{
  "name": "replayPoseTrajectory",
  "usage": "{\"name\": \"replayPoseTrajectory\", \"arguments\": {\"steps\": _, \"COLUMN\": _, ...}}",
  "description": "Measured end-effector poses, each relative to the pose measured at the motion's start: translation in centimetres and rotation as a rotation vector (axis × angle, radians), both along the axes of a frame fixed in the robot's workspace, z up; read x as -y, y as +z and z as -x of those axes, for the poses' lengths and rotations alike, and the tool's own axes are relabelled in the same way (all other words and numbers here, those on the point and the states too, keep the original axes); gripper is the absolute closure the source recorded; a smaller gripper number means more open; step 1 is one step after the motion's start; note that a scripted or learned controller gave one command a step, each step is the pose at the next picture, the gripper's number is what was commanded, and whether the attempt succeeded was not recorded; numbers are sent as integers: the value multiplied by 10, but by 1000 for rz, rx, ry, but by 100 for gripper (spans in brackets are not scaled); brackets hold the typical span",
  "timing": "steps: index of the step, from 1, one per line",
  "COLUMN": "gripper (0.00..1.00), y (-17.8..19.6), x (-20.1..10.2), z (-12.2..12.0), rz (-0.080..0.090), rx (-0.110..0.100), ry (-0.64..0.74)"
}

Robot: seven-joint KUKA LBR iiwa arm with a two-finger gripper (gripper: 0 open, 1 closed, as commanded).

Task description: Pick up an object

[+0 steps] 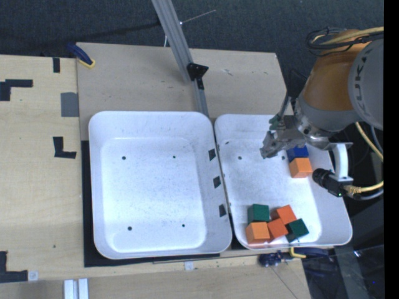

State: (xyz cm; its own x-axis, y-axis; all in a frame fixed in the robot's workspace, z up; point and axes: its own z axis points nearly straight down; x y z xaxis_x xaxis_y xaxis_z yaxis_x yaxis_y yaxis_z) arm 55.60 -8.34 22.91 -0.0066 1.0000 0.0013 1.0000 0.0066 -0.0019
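1. The grey metal two-finger gripper (272, 147) hangs over the far part of the right shallow white plastic bin (249, 179); whether it is open or closed cannot be told.
2. An orange cube (301, 167) lies near that bin's right edge, with a blue block (298, 154) touching its far side, both just beside the gripper.
3. At the bin's near edge cluster two green cubes (259, 213) and two orange blocks (257, 231).
4. The left shallow white plastic bin (149, 179) adjoins it.
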Motion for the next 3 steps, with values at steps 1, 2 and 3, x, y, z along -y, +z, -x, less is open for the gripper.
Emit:
{"name": "replayPoseTrajectory", "arguments": {"steps": 1, "gripper": 100, "y": 7, "x": -55, "z": 11, "rz": -1, "rx": 0, "ry": 1}}
{"name": "replayPoseTrajectory", "arguments": {"steps": 2, "gripper": 100, "y": 6, "x": -109, "z": 2, "rz": -1, "rx": 0, "ry": 1}}
{"name": "replayPoseTrajectory", "arguments": {"steps": 3, "gripper": 100, "y": 14, "x": -160, "z": 10, "rz": -1, "rx": 1, "ry": 1}}
